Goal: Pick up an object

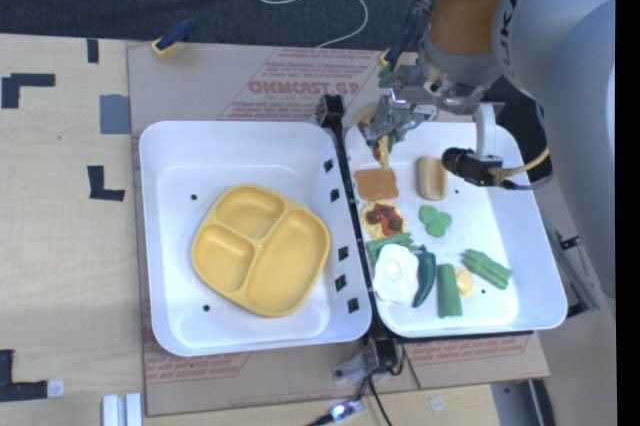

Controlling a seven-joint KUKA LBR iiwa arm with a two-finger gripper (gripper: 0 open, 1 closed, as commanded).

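**A:** Over the far end of the right bin (535,244), that's where the gripper (385,129) hangs. How far along is the pick, would you say?

**B:** Early, by my reading. Something small and dark-and-orange sits right at the tips, but I can't make out whether it's a toy piece caught there or part of the tool. Whether the jaws are apart or together, I cannot tell.

**A:** So nothing counts as lifted yet?

**B:** Nothing I'd swear to. The food toys all lie on the bin floor. Just below the jaws is the brown toast slice (376,183), close to the divider. Beside it, on the arm's side, lies the tan bread roll (431,177).

**A:** And farther from the jaws?

**B:** Past the toast comes a red-and-yellow piece (382,218), then a green leafy bit (435,220), the fried egg (394,273), a dark green pepper (425,276), a cucumber-like stick (448,292) and a green bean pod (487,267), all well apart from the tips.

**A:** The left bin (160,214)?

**B:** It carries a yellow divided plate (260,249), well away from the jaws, across the divider.

**A:** What's left, then?

**B:** Likely everything that matters: come down on a piece, close, and raise it clear
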